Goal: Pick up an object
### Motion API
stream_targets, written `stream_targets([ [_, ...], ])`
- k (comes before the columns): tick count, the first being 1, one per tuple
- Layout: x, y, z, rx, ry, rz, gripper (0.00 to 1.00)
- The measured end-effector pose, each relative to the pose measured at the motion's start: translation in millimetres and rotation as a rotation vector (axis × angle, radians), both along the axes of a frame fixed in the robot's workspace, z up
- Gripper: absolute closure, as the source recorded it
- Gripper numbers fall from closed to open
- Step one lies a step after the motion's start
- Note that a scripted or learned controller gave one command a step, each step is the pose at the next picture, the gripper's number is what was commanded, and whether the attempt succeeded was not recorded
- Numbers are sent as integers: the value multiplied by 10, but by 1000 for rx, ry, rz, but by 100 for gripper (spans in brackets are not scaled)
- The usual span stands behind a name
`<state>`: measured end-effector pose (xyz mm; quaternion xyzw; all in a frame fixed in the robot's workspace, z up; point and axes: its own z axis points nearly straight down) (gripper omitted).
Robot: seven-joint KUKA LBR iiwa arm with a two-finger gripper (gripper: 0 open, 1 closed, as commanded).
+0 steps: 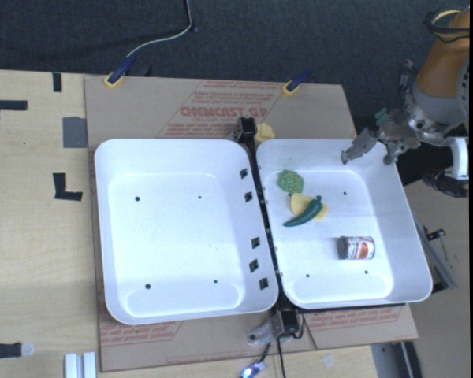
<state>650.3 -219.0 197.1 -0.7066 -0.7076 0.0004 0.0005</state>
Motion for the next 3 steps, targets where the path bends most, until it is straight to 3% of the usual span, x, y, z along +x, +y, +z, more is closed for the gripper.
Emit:
stream_targets([
  [1, -469, 577, -1179, 2, 5, 2, 0],
  [2, 39, 899, -1123, -1, -4, 3, 0],
  [3, -242, 1231, -1123, -1, 1, 1, 0],
])
